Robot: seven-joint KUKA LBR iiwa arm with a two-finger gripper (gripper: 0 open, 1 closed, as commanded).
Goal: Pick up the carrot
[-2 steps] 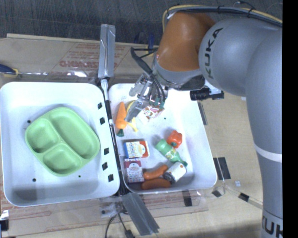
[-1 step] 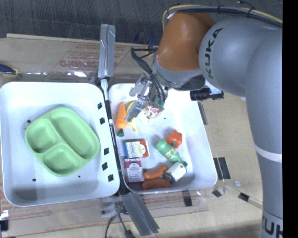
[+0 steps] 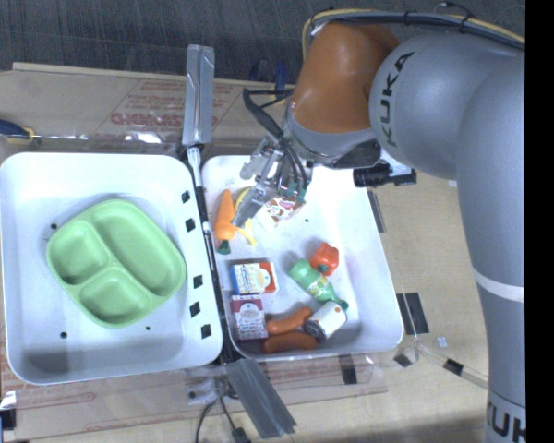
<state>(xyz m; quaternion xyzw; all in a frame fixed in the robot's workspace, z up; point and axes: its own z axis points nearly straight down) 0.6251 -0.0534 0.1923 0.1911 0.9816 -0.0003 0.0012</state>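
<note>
Two white bins sit side by side on the desk (image 3: 65,90), and we see the carrot (image 3: 224,212) in the right bin (image 3: 374,247), lying close against that bin's left wall, near the divider between the bins. Its orange body runs roughly up and down the view, with a green end at the bottom. A yellow piece (image 3: 245,232) lies just beside it on the right.

Our gripper (image 3: 258,187) hangs over the upper left part of the right bin, just to the right of the carrot's top end. We cannot tell whether it is apart or together, and we see nothing clamped in it.

Open room around the carrot is scarce: wall on its left, the yellow piece and gripper on its right. Below it lie two small cartons (image 3: 251,277), and further down two sausages (image 3: 289,330). A green bottle (image 3: 311,280) and a red pepper (image 3: 325,257) lie toward the bin's middle. The right bin's upper right area is barer.

The left bin (image 3: 18,247) holds a green divided plate (image 3: 115,261), with free floor all around it.
</note>
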